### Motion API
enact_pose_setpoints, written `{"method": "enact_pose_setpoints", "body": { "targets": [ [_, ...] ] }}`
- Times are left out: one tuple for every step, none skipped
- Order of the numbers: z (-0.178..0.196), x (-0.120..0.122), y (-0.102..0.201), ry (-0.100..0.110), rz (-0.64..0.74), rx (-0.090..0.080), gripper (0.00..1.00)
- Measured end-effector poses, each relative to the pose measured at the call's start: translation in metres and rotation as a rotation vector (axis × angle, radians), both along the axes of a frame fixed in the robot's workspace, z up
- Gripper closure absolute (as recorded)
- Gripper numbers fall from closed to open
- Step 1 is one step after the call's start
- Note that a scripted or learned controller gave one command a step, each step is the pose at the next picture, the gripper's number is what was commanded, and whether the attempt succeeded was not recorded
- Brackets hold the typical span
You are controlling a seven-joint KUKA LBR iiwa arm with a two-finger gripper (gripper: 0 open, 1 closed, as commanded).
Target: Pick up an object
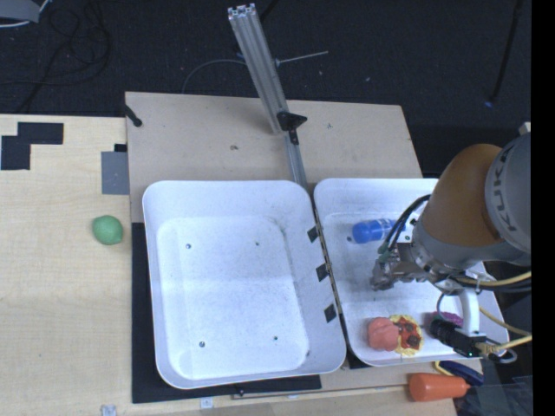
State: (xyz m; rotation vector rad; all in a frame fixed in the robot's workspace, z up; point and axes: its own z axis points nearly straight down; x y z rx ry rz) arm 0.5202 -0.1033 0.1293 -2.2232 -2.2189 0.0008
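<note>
Within the right bin (347,336), the gripper (384,277) is poised just below the blue object (371,230); finger spread cannot be told.

Arm bent low — gripper (382,277) downward

Bench (52,258) light wood, w/ tan board (347,141) at rear. 2 white bins sat side by side on it: left bin (227,199), right bin (347,199). Green ball (107,230) lay on bench left of bins. Orange object (438,386) at front edge, near right bin.
</note>
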Motion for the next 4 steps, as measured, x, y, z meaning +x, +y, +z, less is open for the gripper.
{"method": "enact_pose_setpoints", "body": {
  "targets": [
    [0.061,0.004,-0.004,-0.005,0.001,-0.001,1.0],
    [0.123,0.006,-0.006,-0.006,0.002,-0.001,1.0],
    [0.123,0.006,-0.007,0.0,0.001,0.0,1.0],
    [0.129,0.014,0.044,0.0,0.006,0.001,1.0]
  ]
}}
